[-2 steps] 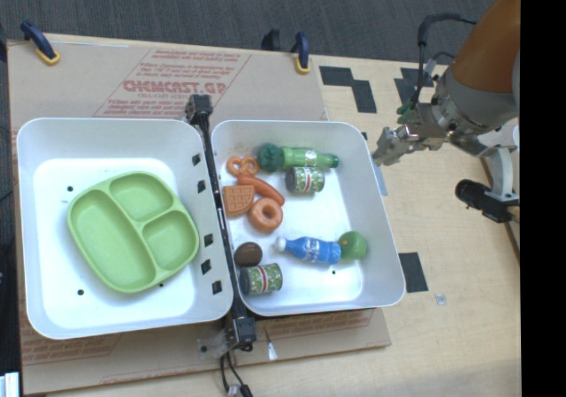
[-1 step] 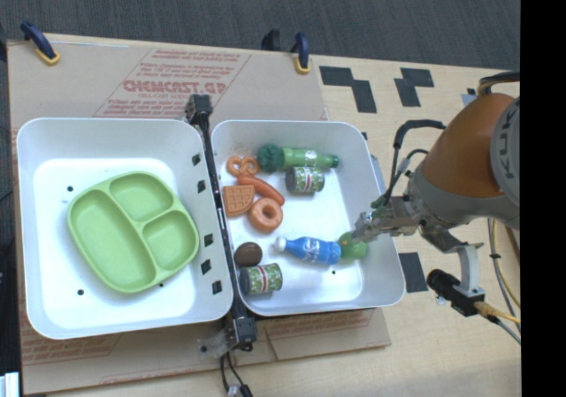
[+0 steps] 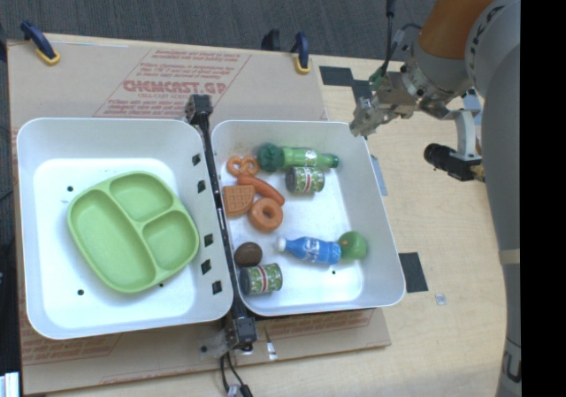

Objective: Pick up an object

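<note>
Nearest the camera, at the front of the right bin (image 3: 376,236), a small can (image 3: 261,278) with a green label lies on its side, and a brown ball (image 3: 248,253) sits just behind it. To the right a blue bottle (image 3: 311,249) lies flat with a green ball (image 3: 353,245) touching its far end. Toward the middle, an orange doughnut (image 3: 265,214) rests beside a waffle (image 3: 237,200), with a carrot (image 3: 263,189) and an orange pretzel-like piece (image 3: 240,166) just beyond. At the back, a green bottle (image 3: 305,157) lies on its side next to a broccoli head (image 3: 269,156), and a second can (image 3: 305,179) lies just in front of that bottle.

Left bin (image 3: 40,209): a green divided plate (image 3: 133,229) lies flat, tilted slightly across the floor.

Both bins sit on a cardboard sheet (image 3: 177,81) clamped at its back edge.

At the upper right, the gripper (image 3: 364,121) hangs just outside the right bin's back right corner, above the bench and apart from every object. Its fingertips look close together and hold nothing, though they are small and dark against the bench, so I cannot tell their gap for sure.
</note>
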Tool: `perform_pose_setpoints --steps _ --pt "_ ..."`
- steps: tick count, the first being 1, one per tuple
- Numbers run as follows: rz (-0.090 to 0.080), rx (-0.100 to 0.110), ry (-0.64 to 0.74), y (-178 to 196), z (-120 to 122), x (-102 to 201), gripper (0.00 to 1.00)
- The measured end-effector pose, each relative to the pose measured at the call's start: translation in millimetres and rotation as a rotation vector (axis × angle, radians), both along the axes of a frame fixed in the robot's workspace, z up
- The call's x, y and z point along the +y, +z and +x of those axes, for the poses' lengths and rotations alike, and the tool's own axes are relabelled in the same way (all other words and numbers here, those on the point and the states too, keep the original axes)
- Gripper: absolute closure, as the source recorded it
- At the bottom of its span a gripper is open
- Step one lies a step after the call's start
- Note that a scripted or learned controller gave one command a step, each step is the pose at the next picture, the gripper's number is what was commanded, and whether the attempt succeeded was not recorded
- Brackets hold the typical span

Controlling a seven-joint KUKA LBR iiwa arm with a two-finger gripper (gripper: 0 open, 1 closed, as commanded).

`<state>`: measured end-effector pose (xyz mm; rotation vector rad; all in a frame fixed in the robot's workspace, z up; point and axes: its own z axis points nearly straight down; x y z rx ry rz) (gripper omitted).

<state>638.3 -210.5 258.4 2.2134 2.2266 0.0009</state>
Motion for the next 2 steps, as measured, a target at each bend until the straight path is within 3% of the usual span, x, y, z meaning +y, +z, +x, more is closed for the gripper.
perform_pose_setpoints --steps 1,2 --pt "0.003 0.004 0.002 -13 12 104 1.00" --pt "0.001 0.005 -0.002 -25 -18 113 1.00"
